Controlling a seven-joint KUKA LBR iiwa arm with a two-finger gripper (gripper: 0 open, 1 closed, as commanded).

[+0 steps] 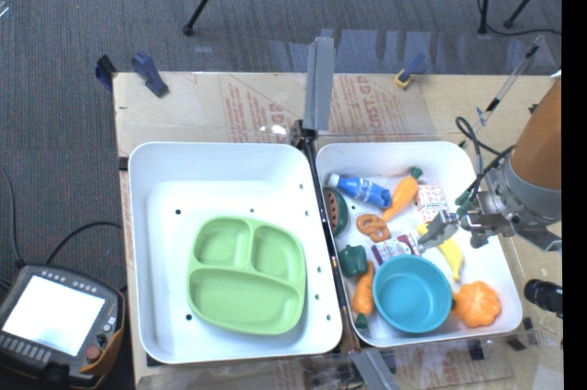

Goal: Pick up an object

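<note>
I see my gripper low over the right bin, right by the banana. I cannot tell how the gripper is set, and nothing is plainly caught in it. I think it sits there because the banana is the closest toy to grab. The banana lies flat, just beside the blue bowl, with its long side running from upper left down to lower right. The toys are piled close together, so a clean grab looks hard. An orange pumpkin rests in the corner, and a blue bottle lies near the top. The left bin holds a green tray.
</note>
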